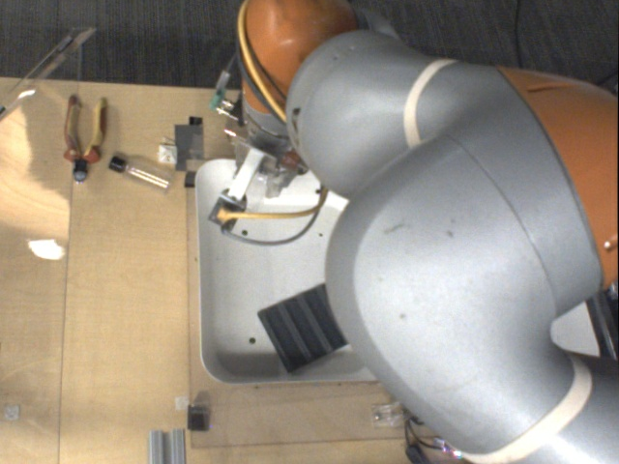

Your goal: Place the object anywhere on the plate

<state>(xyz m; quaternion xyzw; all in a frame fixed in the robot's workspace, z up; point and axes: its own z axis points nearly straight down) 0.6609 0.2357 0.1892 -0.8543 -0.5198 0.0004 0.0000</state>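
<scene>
At the white bin's (232,298) far end, the claw (274,176) sits beneath the wrist, opening impossible to tell.

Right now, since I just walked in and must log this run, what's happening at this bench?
The grey and orange arm reaches in from the right and leans over the white bin, its wrist above the bin's far end. A black ribbed block lies on the bin floor nearer the front, apart from the wrist. Some pliers lie on the bench to the left.
</scene>
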